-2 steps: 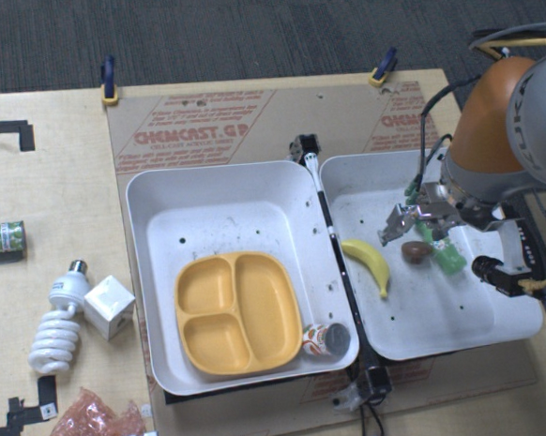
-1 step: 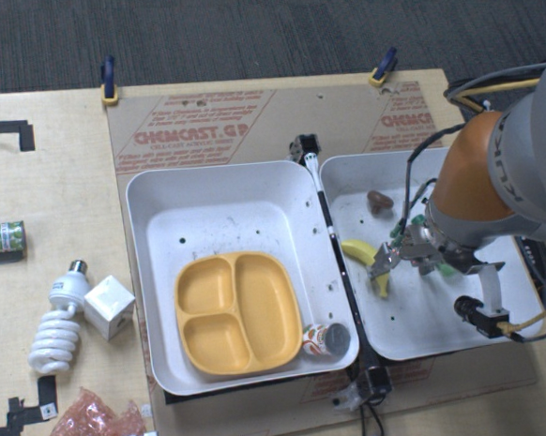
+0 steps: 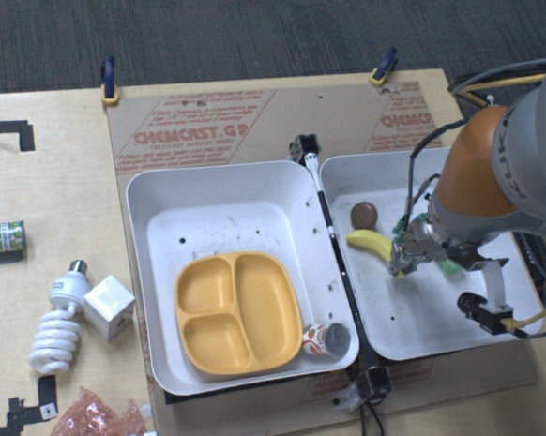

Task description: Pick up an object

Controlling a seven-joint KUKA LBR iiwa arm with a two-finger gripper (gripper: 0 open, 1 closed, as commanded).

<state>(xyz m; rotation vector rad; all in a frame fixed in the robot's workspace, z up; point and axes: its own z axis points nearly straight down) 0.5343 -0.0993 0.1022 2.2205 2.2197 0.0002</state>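
A yellow banana (image 3: 371, 244) lies in the right bin (image 3: 404, 329), near its left wall. A small dark brown round object (image 3: 364, 215) rests just behind it. My gripper (image 3: 401, 261) hangs low in the right bin, right beside the banana's right end. The grey arm with its orange band (image 3: 476, 173) reaches in from the right and covers much of the bin. Something green (image 3: 450, 266) peeks out beneath the wrist. In the left bin (image 3: 160, 212) a yellow divided plate (image 3: 235, 311) lies flat, with a small can (image 3: 326, 340) on its side at the front right corner.
On the bench to the left lie a spiral light bulb (image 3: 57, 325), a white cube (image 3: 109, 306), a green can (image 3: 3, 238) and a reddish mesh bag (image 3: 78, 435). A black divider rail (image 3: 329, 231) runs between the bins. Cables hang off the arm at the right.
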